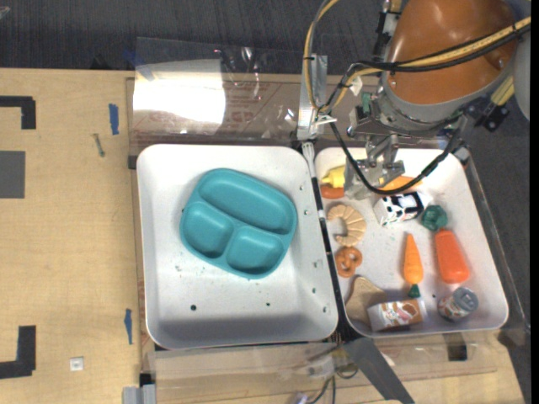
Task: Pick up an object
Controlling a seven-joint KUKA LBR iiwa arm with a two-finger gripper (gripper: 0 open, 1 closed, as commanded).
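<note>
My gripper [383, 165] hangs low over the back of the right bin [487, 225], under the orange wrist band. Just below it lie a black-and-white toy cow [400, 208] and a small orange piece [401, 182]. A yellow item [334, 178] sits to its left. Further forward lie a croissant-like pastry [347, 220], a pretzel [348, 261], a carrot [412, 261], an orange-red vegetable [452, 257] and a green piece [434, 218]. Nothing can be seen held by the gripper.
The left bin [160, 293] holds a teal divided plate [240, 221]. A small can [459, 304] and a brown packet [396, 314] rest at the right bin's front edge. Cables loop above the wrist. Clear plastic sheeting [219, 99] lies behind the bins.
</note>
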